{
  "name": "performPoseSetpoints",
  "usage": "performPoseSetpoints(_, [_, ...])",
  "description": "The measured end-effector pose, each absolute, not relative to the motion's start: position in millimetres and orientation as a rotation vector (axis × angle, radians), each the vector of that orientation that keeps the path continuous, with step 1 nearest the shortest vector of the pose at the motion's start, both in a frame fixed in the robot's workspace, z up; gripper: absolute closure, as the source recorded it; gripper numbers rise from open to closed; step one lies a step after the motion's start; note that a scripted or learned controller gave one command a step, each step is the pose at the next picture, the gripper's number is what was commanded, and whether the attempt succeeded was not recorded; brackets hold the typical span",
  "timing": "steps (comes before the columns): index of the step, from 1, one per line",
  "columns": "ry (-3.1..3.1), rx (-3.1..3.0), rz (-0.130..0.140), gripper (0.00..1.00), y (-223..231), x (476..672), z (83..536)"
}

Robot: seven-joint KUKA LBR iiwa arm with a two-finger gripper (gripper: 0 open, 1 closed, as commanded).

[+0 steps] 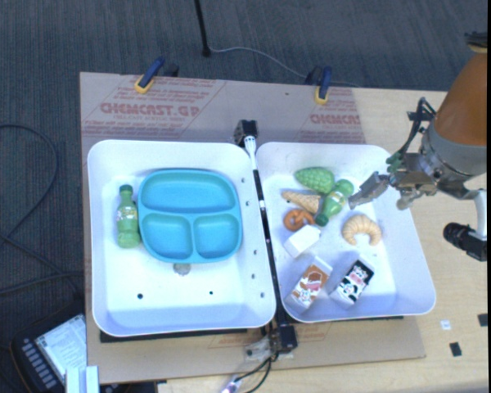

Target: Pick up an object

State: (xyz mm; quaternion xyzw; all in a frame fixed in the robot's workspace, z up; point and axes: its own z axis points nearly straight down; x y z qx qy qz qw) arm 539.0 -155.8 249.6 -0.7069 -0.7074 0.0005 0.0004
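Your left bin (106, 244) holds a blue divided tray (190, 216) with a green bottle (128, 215) just beside it. The right bin (409, 285) holds leafy greens (314, 177), a pretzel (297, 219), a white block (303, 240), two small cartons (331, 283) and a tan, curved croissant (362, 229) near its right wall. Your gripper (382, 188) hovers above the croissant, jaws parted, holding nothing.

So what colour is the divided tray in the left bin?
Light blue; the divided tray shows clearly in the camera view.

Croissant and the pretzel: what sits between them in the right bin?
In the camera view, a white block lies between the croissant and the pretzel, slightly below their line.
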Motion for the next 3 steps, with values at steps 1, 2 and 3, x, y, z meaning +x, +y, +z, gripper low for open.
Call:
performPoseSetpoints(1, [-2.221, -2.222, 0.001, 0.0, -182.7, 529.8, 94.4])
performPoseSetpoints(2, [-2.219, -2.221, 0.003, 1.0, -182.8, 529.2, 103.4])
performPoseSetpoints(3, [-2.226, -2.22, -0.004, 1.0, -93.1, 610.4, 229.0])
